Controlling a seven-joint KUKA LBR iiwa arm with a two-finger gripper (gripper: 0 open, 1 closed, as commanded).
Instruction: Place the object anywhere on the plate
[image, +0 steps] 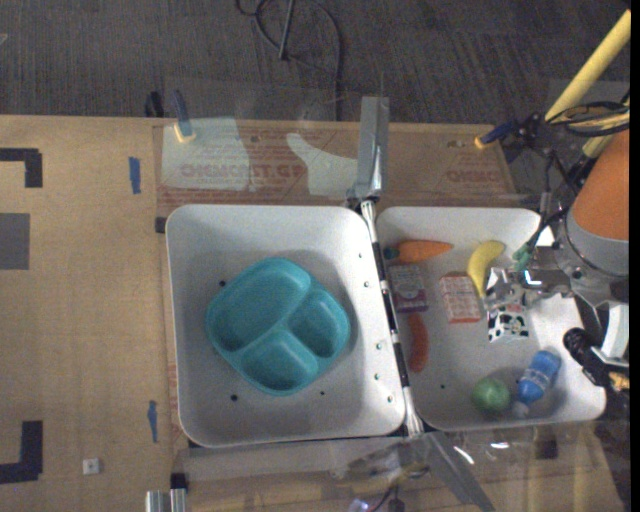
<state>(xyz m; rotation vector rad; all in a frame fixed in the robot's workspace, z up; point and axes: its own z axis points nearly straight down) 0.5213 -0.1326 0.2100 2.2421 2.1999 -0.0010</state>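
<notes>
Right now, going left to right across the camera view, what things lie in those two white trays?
Teal plate → red sausage → carrot → banana → green ball → blue bottle → the robot's gripper above the right bin.

I see my arm (608, 205) reaching in from the right edge, its orange band sitting above the grey wrist. The gripper (512, 285) hangs low at its end, pointing leftward and down.
</notes>
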